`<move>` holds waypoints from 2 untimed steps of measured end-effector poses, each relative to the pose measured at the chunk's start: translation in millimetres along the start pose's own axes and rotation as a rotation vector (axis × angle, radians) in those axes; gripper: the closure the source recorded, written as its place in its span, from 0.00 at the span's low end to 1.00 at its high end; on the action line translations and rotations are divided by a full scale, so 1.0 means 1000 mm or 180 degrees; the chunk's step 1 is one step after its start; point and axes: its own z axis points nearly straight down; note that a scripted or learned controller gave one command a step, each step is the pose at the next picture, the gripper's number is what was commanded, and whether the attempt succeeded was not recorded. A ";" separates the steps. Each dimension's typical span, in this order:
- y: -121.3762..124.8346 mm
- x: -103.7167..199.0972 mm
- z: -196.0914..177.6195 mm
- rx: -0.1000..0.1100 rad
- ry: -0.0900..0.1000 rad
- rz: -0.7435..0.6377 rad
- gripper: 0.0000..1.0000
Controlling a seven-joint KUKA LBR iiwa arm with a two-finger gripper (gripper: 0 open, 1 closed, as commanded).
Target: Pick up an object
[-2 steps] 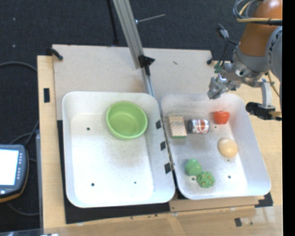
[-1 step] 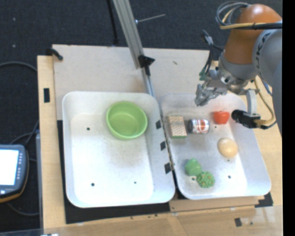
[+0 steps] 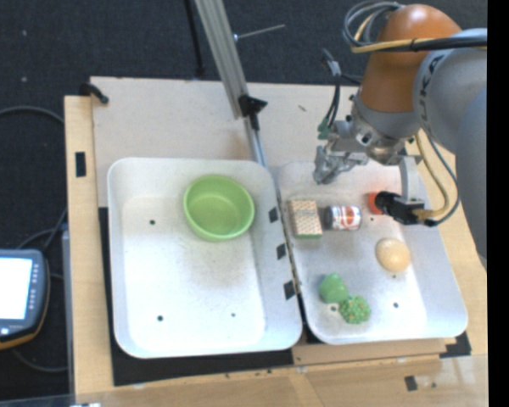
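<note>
My gripper (image 3: 325, 173) hangs over the back left corner of the right bin (image 3: 437, 312), with nothing visible between its fingers. Just in front of it lie a tan sponge block (image 3: 304, 218) and a small can with a red and white label (image 3: 343, 218), side by side. A pale yellow egg-shaped object (image 3: 393, 254) rests toward the right. Two green items sit near the front: a smooth one (image 3: 332, 288) and a bumpy one (image 3: 354, 310).
A green bowl (image 3: 219, 207) stands at the back of the left bin (image 3: 153, 312). A slanted metal pole (image 3: 229, 62) rises behind the bins. A screen device (image 3: 8, 295) sits off the bench at the left.
</note>
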 end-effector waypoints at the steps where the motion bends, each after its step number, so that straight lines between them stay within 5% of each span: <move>1: -0.027 0.042 0.000 0.0005 -0.0004 0.0004 1.00; 2: -0.043 0.083 0.002 0.0003 -0.0002 0.0002 1.00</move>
